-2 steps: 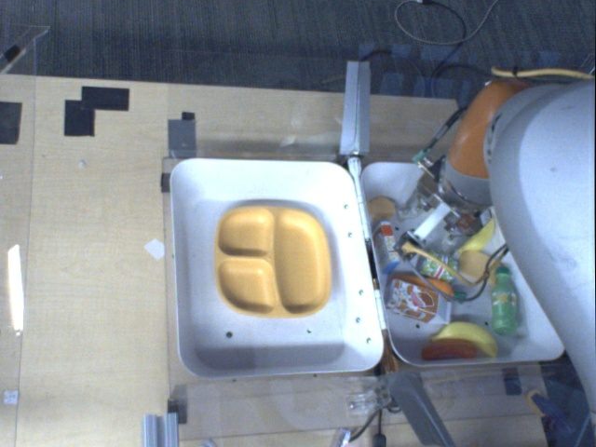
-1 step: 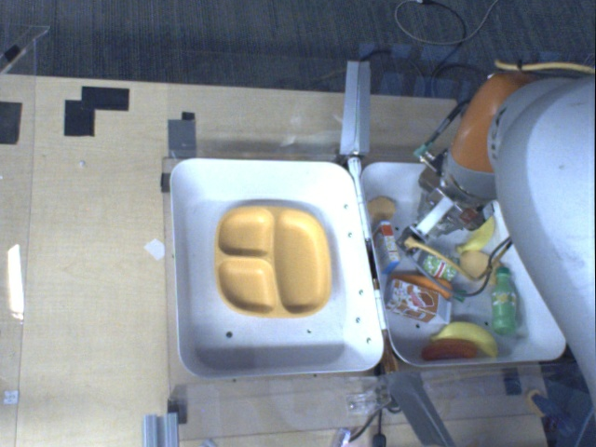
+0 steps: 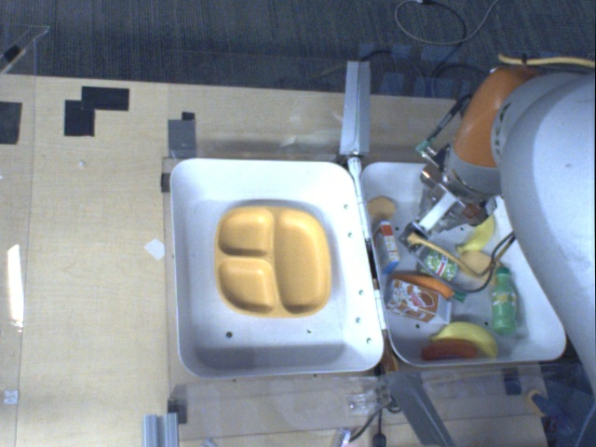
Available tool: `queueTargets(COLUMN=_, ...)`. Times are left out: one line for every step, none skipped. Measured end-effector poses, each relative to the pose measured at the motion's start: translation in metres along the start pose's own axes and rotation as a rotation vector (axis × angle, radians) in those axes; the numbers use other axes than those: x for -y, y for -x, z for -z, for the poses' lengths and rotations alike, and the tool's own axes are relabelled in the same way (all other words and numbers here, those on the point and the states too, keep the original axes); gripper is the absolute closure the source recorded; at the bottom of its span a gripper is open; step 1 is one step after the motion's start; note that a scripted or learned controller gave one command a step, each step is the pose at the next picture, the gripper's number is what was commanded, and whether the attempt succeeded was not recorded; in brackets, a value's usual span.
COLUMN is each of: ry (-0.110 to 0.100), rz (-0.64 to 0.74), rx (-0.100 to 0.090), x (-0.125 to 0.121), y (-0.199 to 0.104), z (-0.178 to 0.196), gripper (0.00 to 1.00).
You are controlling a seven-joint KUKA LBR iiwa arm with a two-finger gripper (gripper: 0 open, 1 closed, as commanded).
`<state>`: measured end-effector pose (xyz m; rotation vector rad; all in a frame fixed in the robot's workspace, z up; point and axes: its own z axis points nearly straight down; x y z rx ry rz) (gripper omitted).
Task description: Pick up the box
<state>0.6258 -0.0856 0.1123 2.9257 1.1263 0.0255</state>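
pincer (image 3: 430, 228) low over right bin (image 3: 549, 343), whether spread or closed unclear, arm (image 3: 540, 147) angled down from right, box (image 3: 414, 299) nearby

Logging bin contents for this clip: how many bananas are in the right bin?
2. One banana lies by the end effector near the bin's far right; the other sits at the near edge beside a red fruit. The arm may hide more.

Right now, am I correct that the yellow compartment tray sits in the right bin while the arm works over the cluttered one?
Not quite: the camera view shows the yellow compartment tray in the left bin. The arm does work over the cluttered right bin.
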Motion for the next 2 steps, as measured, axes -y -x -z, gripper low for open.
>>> queueTargets(ry=-0.008, rz=-0.045, rx=0.01, x=-0.061, y=0.03, z=0.09, gripper=1.0)
queueTargets(ry=-0.003, rz=0.024, rx=0.005, x=-0.055, y=0.067, z=-0.011, gripper=1.0)
